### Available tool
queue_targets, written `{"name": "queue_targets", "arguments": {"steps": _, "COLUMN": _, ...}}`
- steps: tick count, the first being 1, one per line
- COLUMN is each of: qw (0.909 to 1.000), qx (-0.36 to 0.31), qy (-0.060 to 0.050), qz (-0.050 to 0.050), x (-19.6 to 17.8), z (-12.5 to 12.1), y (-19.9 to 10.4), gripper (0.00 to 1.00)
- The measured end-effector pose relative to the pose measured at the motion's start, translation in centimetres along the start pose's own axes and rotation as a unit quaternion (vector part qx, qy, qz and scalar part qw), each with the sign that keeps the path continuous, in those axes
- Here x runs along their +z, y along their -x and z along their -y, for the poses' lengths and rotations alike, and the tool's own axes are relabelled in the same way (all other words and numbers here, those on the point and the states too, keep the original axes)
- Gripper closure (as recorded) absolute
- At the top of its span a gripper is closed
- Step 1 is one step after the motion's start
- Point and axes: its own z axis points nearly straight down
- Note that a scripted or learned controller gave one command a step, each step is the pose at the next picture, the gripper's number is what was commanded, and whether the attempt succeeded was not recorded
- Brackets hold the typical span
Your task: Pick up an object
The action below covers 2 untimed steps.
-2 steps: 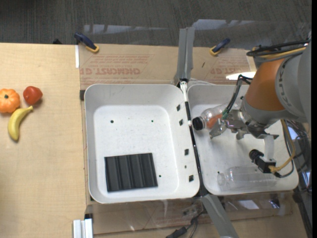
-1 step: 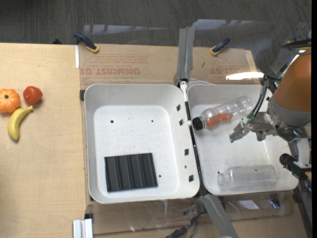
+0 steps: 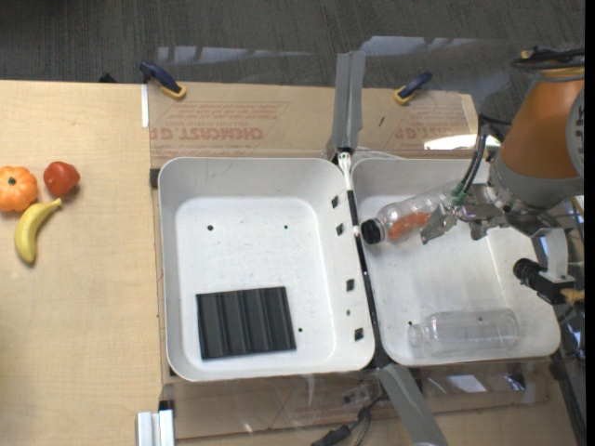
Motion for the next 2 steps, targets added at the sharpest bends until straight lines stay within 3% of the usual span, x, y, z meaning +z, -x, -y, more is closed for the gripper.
{"name": "queue_targets", "arguments": {"steps": 1, "qw": 0.9961, "qx": -0.088, "qy": 0.000, "qz": 0.000, "x": 8.0, "z": -4.9, "y": -1.2, "gripper": 0.00}}
{"name": "queue_targets", "arguments": {"steps": 2, "qw": 0.9814, "qx": -0.192, "qy": 0.001, "qz": 0.001, "x": -1.5, "z": -3.8, "y": -4.6, "gripper": 0.00}}
